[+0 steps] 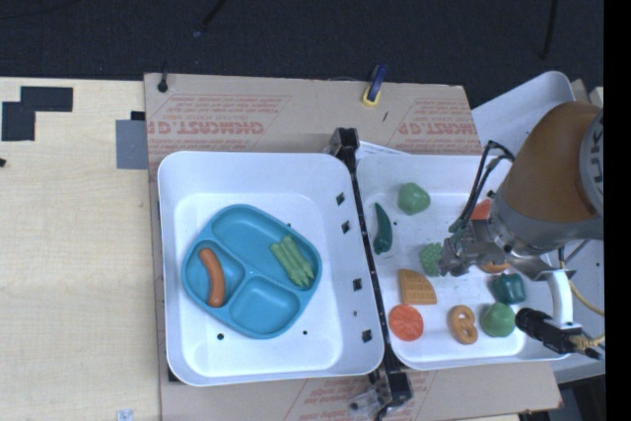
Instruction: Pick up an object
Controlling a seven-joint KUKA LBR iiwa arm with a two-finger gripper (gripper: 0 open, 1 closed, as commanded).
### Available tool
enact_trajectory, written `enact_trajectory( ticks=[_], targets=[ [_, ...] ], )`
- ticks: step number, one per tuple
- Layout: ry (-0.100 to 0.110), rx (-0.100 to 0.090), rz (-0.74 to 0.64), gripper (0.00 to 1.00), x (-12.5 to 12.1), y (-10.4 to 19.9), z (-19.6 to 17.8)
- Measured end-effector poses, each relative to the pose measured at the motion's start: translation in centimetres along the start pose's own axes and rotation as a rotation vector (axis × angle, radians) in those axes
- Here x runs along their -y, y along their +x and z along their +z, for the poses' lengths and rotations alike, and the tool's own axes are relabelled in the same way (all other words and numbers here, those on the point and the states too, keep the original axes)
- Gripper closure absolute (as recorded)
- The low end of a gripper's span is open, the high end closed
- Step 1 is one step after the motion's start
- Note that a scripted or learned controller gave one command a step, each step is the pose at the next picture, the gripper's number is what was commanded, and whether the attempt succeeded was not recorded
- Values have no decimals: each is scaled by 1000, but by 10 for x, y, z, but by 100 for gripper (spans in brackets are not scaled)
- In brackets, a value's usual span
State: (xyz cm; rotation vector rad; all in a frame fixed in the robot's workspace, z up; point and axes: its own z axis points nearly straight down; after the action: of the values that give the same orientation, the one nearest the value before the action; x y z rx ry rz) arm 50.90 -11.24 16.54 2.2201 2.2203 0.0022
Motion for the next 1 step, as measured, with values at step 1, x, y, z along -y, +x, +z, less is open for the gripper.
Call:
enact_trajectory(
  ticks=[1],
  targets=[
    [0,0,0,100,9,2,-50]
  ],
)
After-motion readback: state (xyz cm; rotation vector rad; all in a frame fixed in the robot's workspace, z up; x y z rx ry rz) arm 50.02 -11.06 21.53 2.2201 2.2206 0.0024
